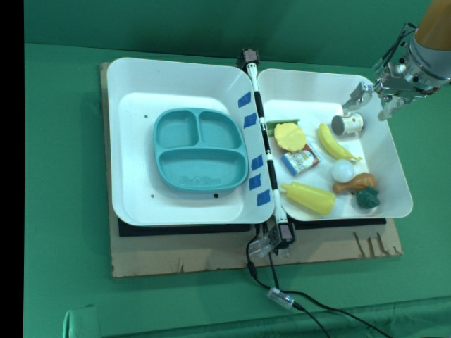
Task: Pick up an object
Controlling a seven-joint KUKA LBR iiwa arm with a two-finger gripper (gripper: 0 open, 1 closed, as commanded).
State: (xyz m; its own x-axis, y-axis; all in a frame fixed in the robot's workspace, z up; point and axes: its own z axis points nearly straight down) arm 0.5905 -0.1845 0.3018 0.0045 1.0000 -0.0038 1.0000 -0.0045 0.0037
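Observation:
My gripper (371,103) hangs above the far right part of the right bin (331,79), its two fingers spread open with nothing between them. A small white cup (348,124) lies on its side just below the fingers. Farther down the bin lie a banana (333,143), a white ball (343,170), a chicken drumstick (356,182), a green broccoli piece (367,198), a yellow squeeze bottle (309,198), a small red-and-white packet (299,161) and a yellow ridged piece (289,136).
The left bin (134,83) holds a teal divided plate (201,150). A divider rail with blue tape marks (257,153) separates the bins. Cables (282,298) trail off the cardboard base at the front.

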